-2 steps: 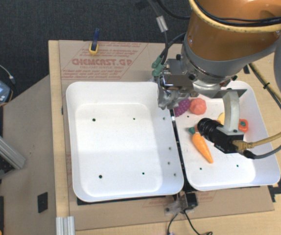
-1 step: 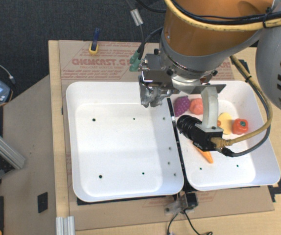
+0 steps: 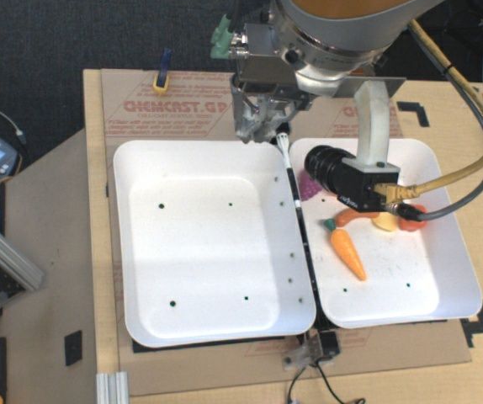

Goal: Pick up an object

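Progress: nothing is lifted as far as I can judge; the whole pick looks left to do.
Objects: an orange carrot (image 3: 349, 253) lies in the right bin (image 3: 443, 286), pointing toward 5 o'clock; a pale yellow piece (image 3: 384, 222) and a red piece (image 3: 411, 215) sit just beside it at 1 o'clock, with a purple piece (image 3: 310, 188) near the bin's 10 o'clock side.
Left bin (image 3: 132, 251): white floor with four dark dots.
Arm: the grey and orange body fills the 12 o'clock part of the view, its wrist hanging over the far rim where the two bins meet.
Gripper (image 3: 262, 130): at 12 o'clock of the bins' shared rim, well apart from the carrot; whether the pincer is spread or pressed together I cannot tell.
Attached unit: a black cylinder (image 3: 342, 175) on a grey bracket hangs over the right bin.
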`<state>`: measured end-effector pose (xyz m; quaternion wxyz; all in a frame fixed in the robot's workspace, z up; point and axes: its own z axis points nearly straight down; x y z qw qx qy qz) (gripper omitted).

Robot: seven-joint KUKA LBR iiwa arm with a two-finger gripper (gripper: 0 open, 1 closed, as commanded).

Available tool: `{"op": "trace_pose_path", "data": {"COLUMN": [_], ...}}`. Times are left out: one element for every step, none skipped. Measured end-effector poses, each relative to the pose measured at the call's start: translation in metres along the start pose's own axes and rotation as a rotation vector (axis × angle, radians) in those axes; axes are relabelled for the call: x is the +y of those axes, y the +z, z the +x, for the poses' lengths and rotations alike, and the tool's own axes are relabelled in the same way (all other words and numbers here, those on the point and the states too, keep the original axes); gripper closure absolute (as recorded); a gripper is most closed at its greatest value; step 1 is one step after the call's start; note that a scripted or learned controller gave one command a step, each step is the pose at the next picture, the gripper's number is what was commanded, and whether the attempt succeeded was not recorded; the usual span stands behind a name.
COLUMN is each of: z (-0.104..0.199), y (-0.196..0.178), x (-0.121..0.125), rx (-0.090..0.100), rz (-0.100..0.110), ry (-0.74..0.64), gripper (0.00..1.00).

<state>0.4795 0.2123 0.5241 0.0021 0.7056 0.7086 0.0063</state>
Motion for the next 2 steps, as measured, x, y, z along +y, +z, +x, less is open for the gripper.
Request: {"op": "trace_pose_path", "data": {"z": [-0.001,0.000], "y": [-0.005,-0.015], "x": [0.000,0.001], "rx": [-0.005,-0.003], "rz": [0.008,0.005], "ry": [0.001,0.000], "gripper": [1.00,1.00]}}
